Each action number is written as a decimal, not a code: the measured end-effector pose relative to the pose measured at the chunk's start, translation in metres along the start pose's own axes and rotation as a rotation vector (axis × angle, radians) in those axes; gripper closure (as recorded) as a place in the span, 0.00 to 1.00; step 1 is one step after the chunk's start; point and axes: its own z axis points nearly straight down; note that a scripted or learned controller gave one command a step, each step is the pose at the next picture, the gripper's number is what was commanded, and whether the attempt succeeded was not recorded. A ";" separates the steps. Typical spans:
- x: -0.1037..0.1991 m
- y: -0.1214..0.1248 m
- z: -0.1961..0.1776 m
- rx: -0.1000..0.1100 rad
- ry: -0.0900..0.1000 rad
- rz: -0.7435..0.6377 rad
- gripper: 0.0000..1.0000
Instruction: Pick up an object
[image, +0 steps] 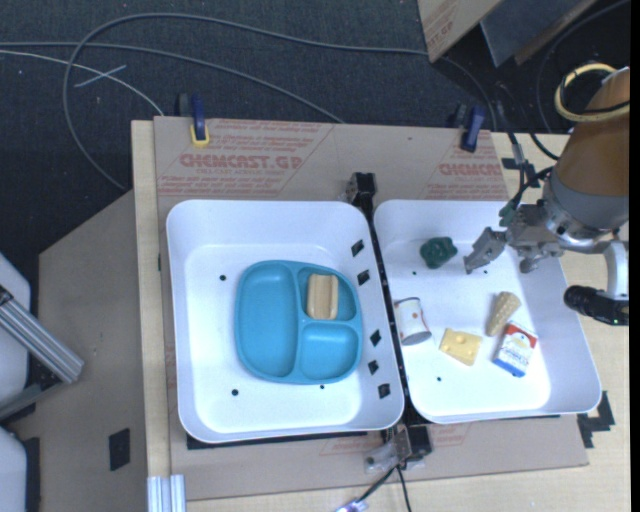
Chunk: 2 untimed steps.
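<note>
My gripper (504, 256) hangs over the back right part of the right bin (560, 392), open, with nothing between its fingers (479, 256). A dark green lump (437, 251) lies just left of it. In front of the gripper a tan cone-shaped piece (502, 312) rests on the bin floor. Beside that piece sit a yellow cheese wedge (460, 347) and a small blue, red and white carton (514, 352). A small white cylinder (410, 321) lies near the bin's left wall.
The left bin (190, 300) holds a blue divided plate (268, 325) with a tan slab (321, 296) in its back right compartment. A black divider with clips runs between the bins. The arm's grey and orange body looms over the right edge.
</note>
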 end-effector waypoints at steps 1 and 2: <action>0.008 0.005 0.049 0.001 0.001 -0.001 0.00; 0.008 0.007 0.035 -0.007 -0.001 -0.001 1.00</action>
